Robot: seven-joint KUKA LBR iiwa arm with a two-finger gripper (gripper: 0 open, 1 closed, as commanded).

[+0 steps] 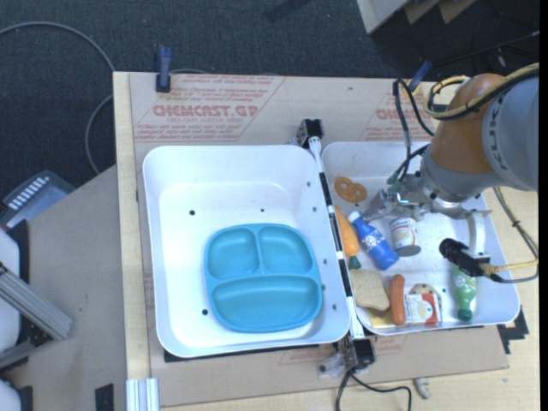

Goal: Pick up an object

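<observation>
While my pincer [396,202] hangs with spread unreadable, "CHEMCAST GP" board lettering [204,111] lies far left; blue bottle [374,241] just below, bin wall [328,197] close left.

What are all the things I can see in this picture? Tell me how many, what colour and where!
bins: two, white, side by side on the bench
divided plate: one, light blue, left bin
pretzel: one, brown, right bin, far corner
carrot: one, orange, right bin, left wall
bottle: one, blue, white cap, right bin
can: one, silver, right bin middle
bread slice: one, tan, right bin front
hot dog: one, reddish, beside bread
green bottle: one, right bin, front right
end effector: one, grey, over right bin
</observation>
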